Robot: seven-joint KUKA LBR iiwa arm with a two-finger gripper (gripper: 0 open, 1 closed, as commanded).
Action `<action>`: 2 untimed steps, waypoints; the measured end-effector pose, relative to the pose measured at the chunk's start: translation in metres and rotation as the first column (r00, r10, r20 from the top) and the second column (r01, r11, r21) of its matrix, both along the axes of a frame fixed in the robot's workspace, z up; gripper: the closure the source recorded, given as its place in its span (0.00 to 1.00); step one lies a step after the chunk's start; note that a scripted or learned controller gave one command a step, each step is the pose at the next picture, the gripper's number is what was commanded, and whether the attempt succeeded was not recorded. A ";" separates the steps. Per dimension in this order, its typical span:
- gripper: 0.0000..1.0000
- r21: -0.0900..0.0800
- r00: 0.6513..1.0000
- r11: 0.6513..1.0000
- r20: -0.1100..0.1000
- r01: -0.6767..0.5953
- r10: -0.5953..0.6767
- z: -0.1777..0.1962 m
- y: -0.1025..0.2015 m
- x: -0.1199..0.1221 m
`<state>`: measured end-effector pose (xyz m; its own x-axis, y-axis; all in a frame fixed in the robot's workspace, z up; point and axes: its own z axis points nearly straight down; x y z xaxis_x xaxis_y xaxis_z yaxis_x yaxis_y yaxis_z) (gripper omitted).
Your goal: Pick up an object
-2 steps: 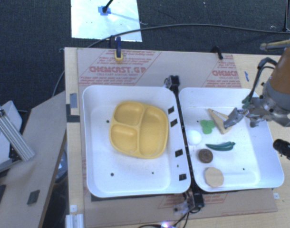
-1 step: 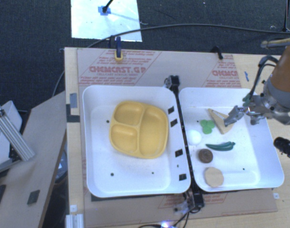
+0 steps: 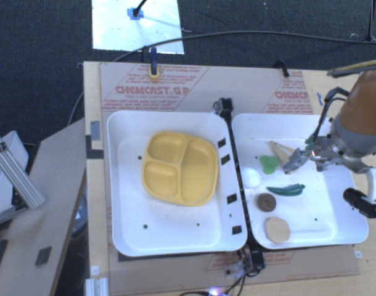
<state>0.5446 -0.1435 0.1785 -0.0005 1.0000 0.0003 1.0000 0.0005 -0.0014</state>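
Camera view looks down at a slant on the desk (image 3: pixel 194 82), a board faced with printed cardboard, bearing two shallow white bins side by side. In the left bin (image 3: pixel 123 165) lies a yellow divided plate (image 3: pixel 179 167) of smooth plastic, rounded at the corners, three compartments. In the right bin (image 3: pixel 336 221) the small things cluster along the left half: a light green piece (image 3: pixel 269 163), a pale tan wedge (image 3: pixel 279 148), a dark green pepper (image 3: pixel 286 190), a brown round disc (image 3: pixel 266 202), a tan cookie-like round (image 3: pixel 277 230) and a whitish blob (image 3: pixel 252 177) hard to read against the bin floor.

The claw (image 3: pixel 294 163) reaches in from the right, metal tips pointing left and drawn close together, nothing visible between them. Nearest lies the light green piece, just left of the tips; the pepper sits just below, its long axis running left to right. I judge either a fair target, a short move away.
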 end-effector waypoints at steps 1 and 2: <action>0.00 0.001 1.000 1.000 -0.001 0.000 0.000 -0.062 -0.001 -0.004; 0.00 0.000 1.000 1.000 0.002 0.000 0.000 -0.095 -0.001 -0.003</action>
